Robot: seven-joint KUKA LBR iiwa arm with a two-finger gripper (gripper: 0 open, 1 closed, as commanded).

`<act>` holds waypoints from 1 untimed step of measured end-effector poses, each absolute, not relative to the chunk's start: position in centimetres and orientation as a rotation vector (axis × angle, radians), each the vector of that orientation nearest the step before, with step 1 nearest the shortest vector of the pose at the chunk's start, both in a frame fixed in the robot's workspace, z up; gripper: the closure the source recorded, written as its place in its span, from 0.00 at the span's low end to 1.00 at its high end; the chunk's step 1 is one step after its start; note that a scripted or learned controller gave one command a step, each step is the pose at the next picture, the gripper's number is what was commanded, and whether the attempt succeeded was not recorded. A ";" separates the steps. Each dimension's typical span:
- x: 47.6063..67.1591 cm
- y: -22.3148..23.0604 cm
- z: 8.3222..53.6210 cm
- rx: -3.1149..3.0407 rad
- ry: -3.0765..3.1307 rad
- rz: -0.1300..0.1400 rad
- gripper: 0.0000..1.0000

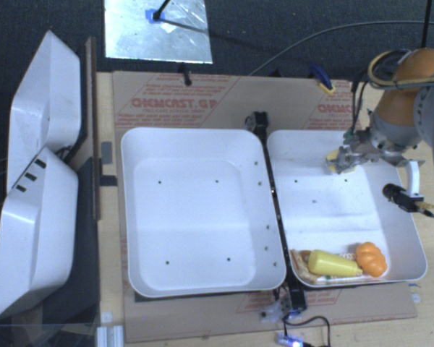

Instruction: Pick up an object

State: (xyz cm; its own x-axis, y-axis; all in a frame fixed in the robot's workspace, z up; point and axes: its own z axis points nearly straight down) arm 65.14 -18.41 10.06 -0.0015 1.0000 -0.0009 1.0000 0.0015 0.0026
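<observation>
In the right bin, a yellow oblong object lies along the near wall. A small orange pumpkin-like object sits just to its right, touching it, and a tan flat piece shows under them. My gripper hangs over the far right part of this bin, well away from those objects. Nothing shows between its fingers.
The left bin sits beside the right one, with a black clamp at the far end of the seam. Spare white bins lean at the far left. Cables and a black connector hang by the right bin's edge.
</observation>
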 end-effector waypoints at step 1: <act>65.5 -19.2 16.1 2.217 2.218 0.005 1.00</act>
State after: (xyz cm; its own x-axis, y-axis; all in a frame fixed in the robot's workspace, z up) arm 65.49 -19.22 16.05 -0.0003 1.0000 -0.0016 1.0000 0.0003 0.0062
